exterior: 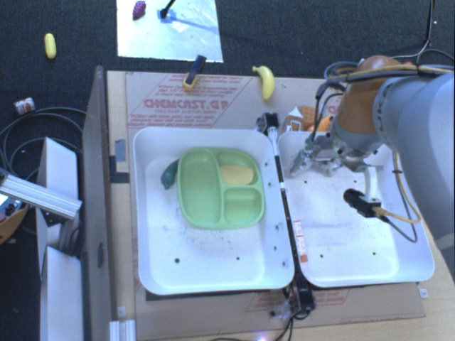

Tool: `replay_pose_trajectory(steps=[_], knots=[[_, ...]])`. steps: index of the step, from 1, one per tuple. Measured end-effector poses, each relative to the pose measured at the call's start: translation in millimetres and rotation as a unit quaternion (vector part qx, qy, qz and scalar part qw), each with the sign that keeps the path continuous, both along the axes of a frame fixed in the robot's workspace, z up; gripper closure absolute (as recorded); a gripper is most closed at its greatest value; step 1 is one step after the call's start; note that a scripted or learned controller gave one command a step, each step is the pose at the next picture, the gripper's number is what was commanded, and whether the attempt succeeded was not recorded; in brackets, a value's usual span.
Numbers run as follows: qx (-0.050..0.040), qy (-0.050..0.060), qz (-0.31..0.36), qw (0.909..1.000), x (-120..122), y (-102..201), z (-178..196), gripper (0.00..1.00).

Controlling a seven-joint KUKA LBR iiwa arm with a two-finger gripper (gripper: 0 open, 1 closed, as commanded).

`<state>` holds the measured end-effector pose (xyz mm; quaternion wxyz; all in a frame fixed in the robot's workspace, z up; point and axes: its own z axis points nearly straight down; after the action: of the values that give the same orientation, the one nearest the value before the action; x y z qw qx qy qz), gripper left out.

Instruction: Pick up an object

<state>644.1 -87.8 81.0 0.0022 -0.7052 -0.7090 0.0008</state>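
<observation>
**Entry: two-bin tabletop, arm low over the right bin**

- Left bin (153, 261): white, shallow, left of centre frame. A green divided plate (213, 197) is held in it, with a pale yellow piece (237, 174) in the plate's upper right compartment. A dark green object (169, 174) is lodged just beside the plate's left rim, touching it or nearly so.
- Right bin (355, 261): white, right of centre. Orange items (313, 119) are glimpsed at its upper edge, partly hidden by the arm.
- Arm (405, 112): grey, entering from the right of the frame, hanging over the upper part of the right bin.
- Tool (307, 162): pointed down and left near the bin divider. Whether it is wide or narrow cannot be told; nothing is seen between it.
- Beyond the bins: a yellow banana (266, 81) at upper centre on the cardboard.

**Risks, as judged:** No candidate object is seen directly under the tool, so a close on bare bin floor is likely. The divider wall stands near and could be struck. The orange items could be nudged away rather than gripped. A cable (398, 219) looped under the arm could be snagged.
</observation>
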Motion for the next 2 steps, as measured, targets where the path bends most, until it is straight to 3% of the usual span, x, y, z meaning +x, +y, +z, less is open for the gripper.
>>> replay_pose_trajectory(steps=[1,2], knots=[[-0.0022,-0.006,-0.003,1.0000,20,-32,47,0.00],[-0.0006,-0.002,0.000,1.0000,8,-12,1,0.00]])
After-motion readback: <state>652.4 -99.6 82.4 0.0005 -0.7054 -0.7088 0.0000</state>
